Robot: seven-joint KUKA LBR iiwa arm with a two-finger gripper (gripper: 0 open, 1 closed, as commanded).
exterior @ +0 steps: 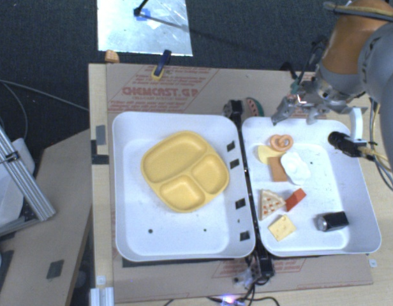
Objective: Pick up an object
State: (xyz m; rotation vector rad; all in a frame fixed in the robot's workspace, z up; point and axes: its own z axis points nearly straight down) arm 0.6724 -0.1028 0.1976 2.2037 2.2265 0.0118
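**Arm poised at the far rim of the right bin, nothing in its grasp**

The grey arm (369, 37) came in from the right, its orange band bright above the wrist, and the gripper (298, 110) hung over the far edge of the right bin (362, 190). Its fingers (281, 115) looked spread, with nothing between them, though the metal parts there were small and cluttered.

Down in that right bin sat the pickings. A pretzel (281, 143) lay nearest the gripper, just below it, touching a pale yellow piece (265, 153). A brown slab (277, 169) ran beneath them, with a white lump (296, 168) overlapping its right side. Lower still, a pizza slice (270, 203) lay beside a red block (295, 199), and a yellow cheese wedge (281, 227) sat near the front rim. A dark cylinder (331, 221) lay apart, toward the right front corner.

Over in the left bin (129, 234), a yellow divided plate (184, 169) sat tilted across the middle. Both bins rested side by side on the desk (203, 88).
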